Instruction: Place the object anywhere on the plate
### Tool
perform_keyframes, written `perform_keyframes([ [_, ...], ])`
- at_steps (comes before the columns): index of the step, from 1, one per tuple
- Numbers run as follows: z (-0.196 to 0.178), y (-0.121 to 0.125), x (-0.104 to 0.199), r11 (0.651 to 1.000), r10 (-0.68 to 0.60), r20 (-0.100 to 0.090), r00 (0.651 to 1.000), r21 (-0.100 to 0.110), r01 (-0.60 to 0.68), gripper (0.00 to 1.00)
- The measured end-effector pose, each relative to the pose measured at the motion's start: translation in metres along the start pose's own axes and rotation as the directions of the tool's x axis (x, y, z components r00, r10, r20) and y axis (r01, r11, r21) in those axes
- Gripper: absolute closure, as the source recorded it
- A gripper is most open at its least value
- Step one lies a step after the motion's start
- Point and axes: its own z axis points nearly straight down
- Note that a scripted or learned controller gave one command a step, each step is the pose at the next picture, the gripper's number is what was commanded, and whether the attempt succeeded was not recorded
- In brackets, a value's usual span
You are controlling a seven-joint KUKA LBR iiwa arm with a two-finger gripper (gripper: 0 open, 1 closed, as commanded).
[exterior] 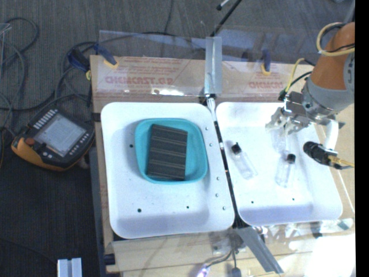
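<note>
Logged two white bins side by side: left bin [115,212], right bin [323,206]. Found two clear vials with black caps lying flat in the right bin: one vial [242,161] near the inner wall, the other vial [285,169] mid-bin, the two apart from each other. Noted a cardboard wall [150,79] along the back and a teach pendant [55,137] on the floor left of the bench.

Spotted the gripper [288,122] over the right bin's rear part, above and clear of both vials. Could not tell whether the claw was apart or together; saw nothing clamped.

Found the dark ribbed block [167,152] lying flat on the teal plate [199,154] in the left bin, well apart from the gripper, across the ridge between the bins.
</note>
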Motion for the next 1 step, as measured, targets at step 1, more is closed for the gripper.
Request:
perform_keyframes([
  [1, -0.0001, 0.0001, 0.0, 1.0, 0.0, 0.0, 1.0, -0.001, 0.0, 0.0],
])
